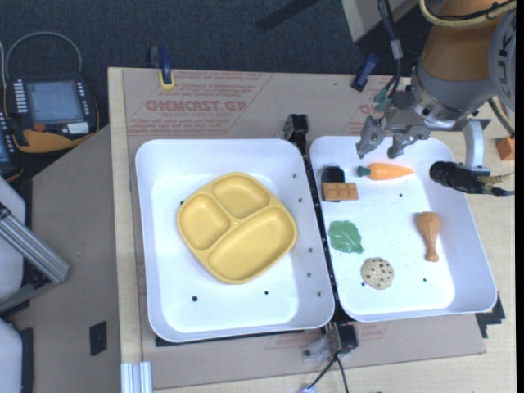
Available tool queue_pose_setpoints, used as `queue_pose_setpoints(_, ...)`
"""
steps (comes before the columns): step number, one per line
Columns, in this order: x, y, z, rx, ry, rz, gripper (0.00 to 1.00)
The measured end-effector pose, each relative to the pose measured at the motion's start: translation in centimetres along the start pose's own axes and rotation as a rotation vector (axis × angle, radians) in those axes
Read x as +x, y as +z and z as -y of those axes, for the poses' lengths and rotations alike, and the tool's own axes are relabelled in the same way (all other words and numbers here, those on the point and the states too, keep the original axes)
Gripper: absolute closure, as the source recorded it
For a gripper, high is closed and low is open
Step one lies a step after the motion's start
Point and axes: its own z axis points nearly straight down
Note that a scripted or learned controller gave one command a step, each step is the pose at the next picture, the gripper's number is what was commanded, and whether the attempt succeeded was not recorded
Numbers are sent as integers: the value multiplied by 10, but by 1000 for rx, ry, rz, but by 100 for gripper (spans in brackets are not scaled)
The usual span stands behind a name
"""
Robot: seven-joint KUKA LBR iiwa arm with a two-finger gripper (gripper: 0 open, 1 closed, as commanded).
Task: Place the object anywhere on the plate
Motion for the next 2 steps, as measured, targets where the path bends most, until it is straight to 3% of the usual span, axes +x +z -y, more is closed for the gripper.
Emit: queue_pose_setpoints(2, 104, 13, 29, 0, 0, 1, 100)
